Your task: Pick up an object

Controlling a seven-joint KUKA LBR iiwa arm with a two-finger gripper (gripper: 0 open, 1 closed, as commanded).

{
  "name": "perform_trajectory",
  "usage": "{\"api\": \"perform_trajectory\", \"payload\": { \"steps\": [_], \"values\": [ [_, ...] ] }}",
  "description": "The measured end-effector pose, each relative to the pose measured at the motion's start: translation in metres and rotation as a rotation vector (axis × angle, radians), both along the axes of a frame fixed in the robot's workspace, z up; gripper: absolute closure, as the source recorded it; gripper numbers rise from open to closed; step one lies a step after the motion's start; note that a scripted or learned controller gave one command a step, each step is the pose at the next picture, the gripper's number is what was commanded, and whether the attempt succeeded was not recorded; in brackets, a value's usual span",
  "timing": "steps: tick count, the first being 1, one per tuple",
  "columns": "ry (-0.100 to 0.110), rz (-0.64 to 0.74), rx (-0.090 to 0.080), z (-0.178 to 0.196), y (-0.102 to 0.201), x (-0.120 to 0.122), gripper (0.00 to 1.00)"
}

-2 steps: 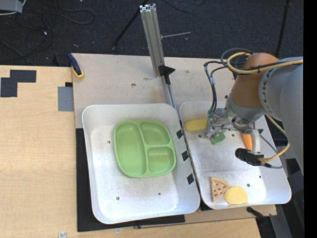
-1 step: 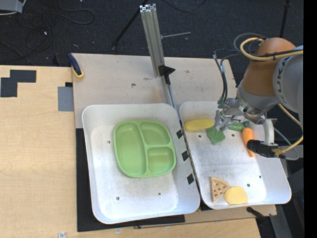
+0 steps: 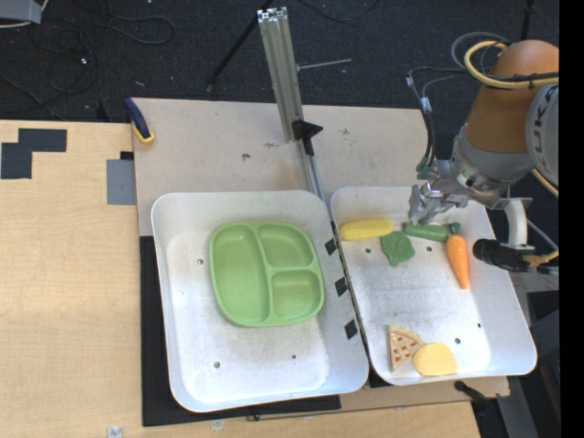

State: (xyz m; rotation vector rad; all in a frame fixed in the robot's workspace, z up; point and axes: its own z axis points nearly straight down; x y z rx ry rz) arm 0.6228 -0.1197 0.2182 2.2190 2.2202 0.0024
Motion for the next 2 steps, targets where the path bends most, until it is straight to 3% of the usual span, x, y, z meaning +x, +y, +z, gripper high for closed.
{"api": "perform_trajectory", "payload": {
  "steps": [2],
  "values": [
    [0.008, 0.004, 0.002, -0.012, 0.098, -0.023, 1.00]
  ]
}}
